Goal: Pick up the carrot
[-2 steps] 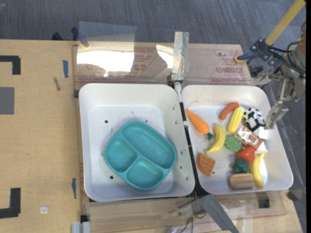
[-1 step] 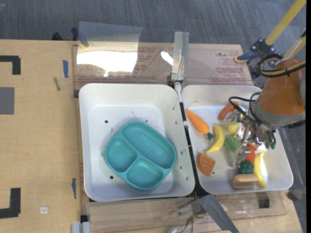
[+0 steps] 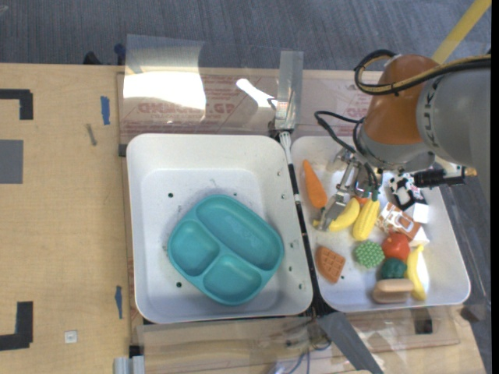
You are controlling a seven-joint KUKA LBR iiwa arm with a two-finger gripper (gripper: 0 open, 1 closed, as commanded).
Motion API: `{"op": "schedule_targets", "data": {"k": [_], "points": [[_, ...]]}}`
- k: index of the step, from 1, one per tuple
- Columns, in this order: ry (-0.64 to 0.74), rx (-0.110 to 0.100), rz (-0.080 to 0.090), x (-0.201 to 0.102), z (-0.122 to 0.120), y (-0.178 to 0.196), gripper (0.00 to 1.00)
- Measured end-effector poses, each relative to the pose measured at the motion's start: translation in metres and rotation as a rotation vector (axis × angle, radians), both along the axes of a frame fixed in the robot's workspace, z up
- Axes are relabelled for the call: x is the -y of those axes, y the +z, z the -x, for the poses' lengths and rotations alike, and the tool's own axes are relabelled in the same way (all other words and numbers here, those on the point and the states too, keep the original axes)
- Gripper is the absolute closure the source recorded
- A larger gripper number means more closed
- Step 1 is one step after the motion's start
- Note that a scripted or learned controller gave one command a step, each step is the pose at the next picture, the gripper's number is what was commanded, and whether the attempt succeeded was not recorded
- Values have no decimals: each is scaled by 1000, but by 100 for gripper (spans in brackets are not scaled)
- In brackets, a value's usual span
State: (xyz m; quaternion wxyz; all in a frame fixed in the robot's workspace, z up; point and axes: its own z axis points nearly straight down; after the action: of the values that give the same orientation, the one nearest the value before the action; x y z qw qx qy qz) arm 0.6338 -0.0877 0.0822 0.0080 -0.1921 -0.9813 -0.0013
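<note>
- Pale wooden bench (image 3: 54, 232) bears 2 shallow white bins side by side; the left bin (image 3: 148, 162) holds a teal plastic divided plate (image 3: 224, 248).
- In the right bin (image 3: 452, 275), the orange tapered carrot (image 3: 313, 184) lies near the left wall, at the upper end of a toy food pile.
- The grey arm's 2-finger metal gripper (image 3: 341, 201) hangs just right of the carrot, its fingers slightly apart, nothing between them.
- Its fingertips are just above a yellow banana (image 3: 343, 216).

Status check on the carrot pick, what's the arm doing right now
Gripper low in the right bin, fingers apart, nothing between them. Carrot lying free just left of it, near the bin's left wall. Banana crowding the fingertips.
</note>
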Motion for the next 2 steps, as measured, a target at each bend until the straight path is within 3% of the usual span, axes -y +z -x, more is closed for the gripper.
{"op": "schedule_targets", "data": {"k": [1, 2], "points": [[1, 19, 4, 0, -5, 16, 100], [-325, 24, 5, -92, 3, 106, 100]]}}
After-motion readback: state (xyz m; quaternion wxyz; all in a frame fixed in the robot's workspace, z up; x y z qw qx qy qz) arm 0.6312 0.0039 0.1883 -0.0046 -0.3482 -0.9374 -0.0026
